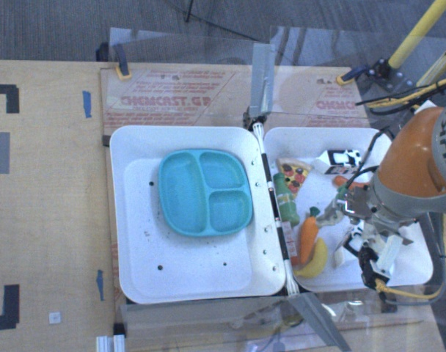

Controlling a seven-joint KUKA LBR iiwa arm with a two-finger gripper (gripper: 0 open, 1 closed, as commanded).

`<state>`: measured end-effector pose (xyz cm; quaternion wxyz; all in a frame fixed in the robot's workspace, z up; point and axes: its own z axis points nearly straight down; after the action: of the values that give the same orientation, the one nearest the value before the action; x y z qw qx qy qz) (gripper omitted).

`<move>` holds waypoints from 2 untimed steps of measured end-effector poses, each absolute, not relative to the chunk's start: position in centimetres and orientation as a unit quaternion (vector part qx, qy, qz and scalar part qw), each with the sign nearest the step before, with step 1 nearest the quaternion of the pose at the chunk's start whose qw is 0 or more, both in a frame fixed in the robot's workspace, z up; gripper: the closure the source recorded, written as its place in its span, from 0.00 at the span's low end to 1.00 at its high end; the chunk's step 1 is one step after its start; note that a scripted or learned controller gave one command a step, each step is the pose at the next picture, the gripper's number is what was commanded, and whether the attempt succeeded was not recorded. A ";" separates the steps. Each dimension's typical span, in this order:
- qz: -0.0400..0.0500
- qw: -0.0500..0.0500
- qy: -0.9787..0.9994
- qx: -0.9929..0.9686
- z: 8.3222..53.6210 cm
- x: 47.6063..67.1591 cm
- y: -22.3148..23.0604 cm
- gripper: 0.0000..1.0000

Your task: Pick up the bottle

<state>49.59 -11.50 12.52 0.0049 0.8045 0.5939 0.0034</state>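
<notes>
My gripper (349, 235) hangs over the right bin (414, 270), grip unclear, near the carrot (308, 235); the green bottle (285, 200) lies against the bin's left wall.

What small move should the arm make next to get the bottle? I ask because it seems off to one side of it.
Probably a short slide toward the divider side of the right bin. The pincer hangs over the bin's middle, while the green bottle lies along the left wall, beside the pizza slice and above the carrot and banana. It has to be above the bottle before descending.
</notes>
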 end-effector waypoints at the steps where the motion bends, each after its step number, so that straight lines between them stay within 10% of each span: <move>1: 0.028 0.020 0.335 0.942 10.9 50.0 -12.1 0.00; 2: -0.001 -0.001 0.435 0.900 18.4 48.3 -5.7 0.00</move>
<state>48.26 -5.74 18.37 -0.0005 0.9003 0.4352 -0.0010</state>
